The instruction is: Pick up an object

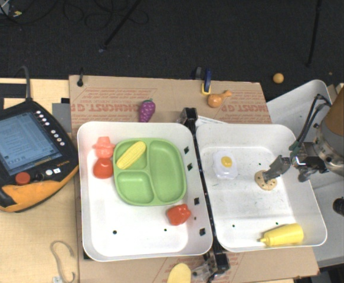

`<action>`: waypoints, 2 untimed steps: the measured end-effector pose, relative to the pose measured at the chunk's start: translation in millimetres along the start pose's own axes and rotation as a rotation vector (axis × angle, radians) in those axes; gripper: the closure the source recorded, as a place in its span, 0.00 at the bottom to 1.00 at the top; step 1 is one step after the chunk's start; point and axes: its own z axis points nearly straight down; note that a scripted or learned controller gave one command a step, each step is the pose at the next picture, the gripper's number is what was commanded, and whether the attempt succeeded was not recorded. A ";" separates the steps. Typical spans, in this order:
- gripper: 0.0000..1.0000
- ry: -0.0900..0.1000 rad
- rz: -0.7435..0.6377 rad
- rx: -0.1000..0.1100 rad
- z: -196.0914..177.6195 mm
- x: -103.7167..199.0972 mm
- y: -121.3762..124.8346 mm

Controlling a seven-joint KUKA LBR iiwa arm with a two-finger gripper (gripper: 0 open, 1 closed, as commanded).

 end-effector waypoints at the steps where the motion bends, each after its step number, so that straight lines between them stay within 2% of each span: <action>1: 0.00 -0.003 -0.002 -0.012 -5.8 -0.3 2.0; 2: 0.00 -0.001 -0.004 -0.007 42.4 7.9 9.2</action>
